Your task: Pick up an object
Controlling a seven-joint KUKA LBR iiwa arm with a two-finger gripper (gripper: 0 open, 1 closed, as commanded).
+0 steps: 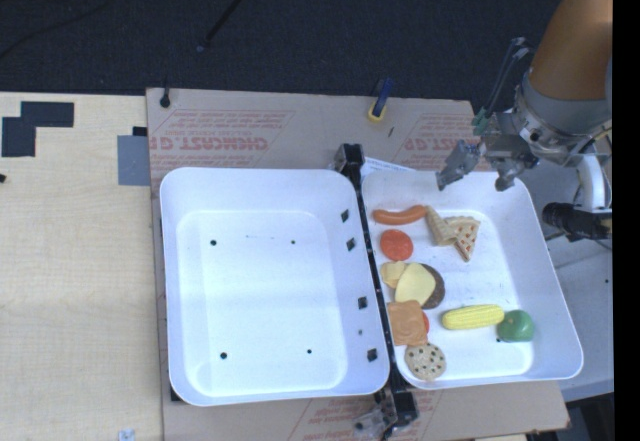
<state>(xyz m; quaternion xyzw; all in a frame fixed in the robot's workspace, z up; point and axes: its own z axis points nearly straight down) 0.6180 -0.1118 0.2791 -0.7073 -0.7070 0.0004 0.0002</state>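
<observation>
Hovering at upper right of the frame, the claw [482, 167] hangs over the far rim of the right bin [545, 259], fingers spread, nothing between them. Below it in that bin: a sausage [399, 215], a waffle wedge [459, 233], a red tomato slice [396, 245]. Lower down, a corn cob [472, 316] beside a green pepper [516, 326], a chocolate-chip cookie [425, 361] nearest. Left bin [180, 279] sits alongside.
</observation>
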